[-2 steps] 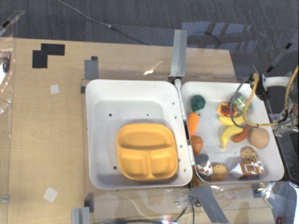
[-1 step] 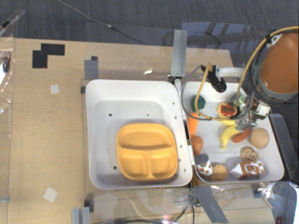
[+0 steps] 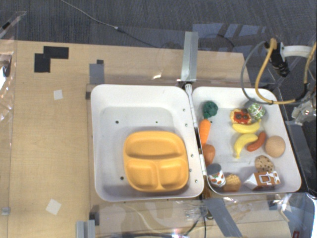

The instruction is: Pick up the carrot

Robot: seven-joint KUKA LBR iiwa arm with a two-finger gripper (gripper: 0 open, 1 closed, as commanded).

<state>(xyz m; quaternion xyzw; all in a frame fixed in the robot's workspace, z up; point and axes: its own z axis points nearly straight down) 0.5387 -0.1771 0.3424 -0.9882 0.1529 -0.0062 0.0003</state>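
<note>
End effector (image 3: pixel 303 112) at right edge; 1 carrot (image 3: pixel 204 131), 2 bananas (image 3: pixel 246 128), 2 bins (image 3: pixel 148 89).

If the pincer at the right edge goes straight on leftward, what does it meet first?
Likely the green-white ball, not the carrot; height and aim of the pincer are unclear.

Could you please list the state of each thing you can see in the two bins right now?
carrot: lying against the right bin's left wall, untouched.
yellow tray: flat in the left bin, right way up.
bananas: two, lying mid right bin.
sausage: lying beside the lower banana.
egg: resting near the right wall.
cookie: lying flat.
</note>
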